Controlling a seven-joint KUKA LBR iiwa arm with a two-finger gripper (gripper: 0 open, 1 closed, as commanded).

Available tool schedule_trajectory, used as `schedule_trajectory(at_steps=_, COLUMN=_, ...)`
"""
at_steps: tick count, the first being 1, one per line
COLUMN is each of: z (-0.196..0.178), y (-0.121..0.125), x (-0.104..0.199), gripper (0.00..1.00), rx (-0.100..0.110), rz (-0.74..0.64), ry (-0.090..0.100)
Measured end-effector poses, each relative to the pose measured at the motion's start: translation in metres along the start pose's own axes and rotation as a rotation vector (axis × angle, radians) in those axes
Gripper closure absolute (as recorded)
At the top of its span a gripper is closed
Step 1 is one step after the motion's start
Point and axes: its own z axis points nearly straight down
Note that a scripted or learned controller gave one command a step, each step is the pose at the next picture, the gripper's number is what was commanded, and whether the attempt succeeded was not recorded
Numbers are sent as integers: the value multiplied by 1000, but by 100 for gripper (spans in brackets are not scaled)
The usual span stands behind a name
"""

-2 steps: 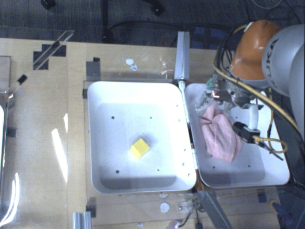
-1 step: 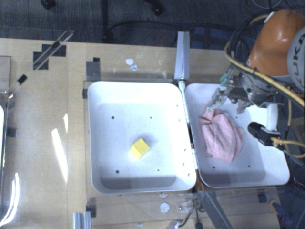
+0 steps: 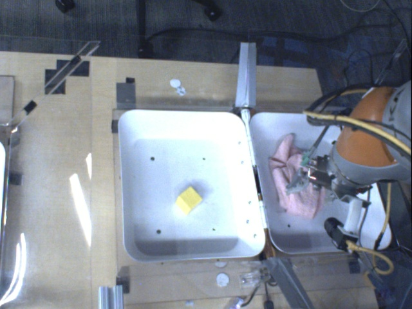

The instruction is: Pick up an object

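Looking down, we see the pincer [image 3: 302, 172] low over the pink cloth [image 3: 293, 182] in the right bin [image 3: 283, 240]. We cannot tell its grip. Soft cloth may slip.

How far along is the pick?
Done: the grey arm's gripper is over the right white bin, at the crumpled pink cloth. In hand: nothing I can confirm; the cloth lies on the bin floor and the grip itself is too small to read. Left: grasp and lift. The yellow block sits untouched in the left white bin.
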Motion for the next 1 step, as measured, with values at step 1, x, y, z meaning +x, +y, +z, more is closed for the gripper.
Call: schedule_trajectory(at_steps=1, z=60, y=58, x=-4, gripper=0, rx=-9, rz=-202, ry=1)
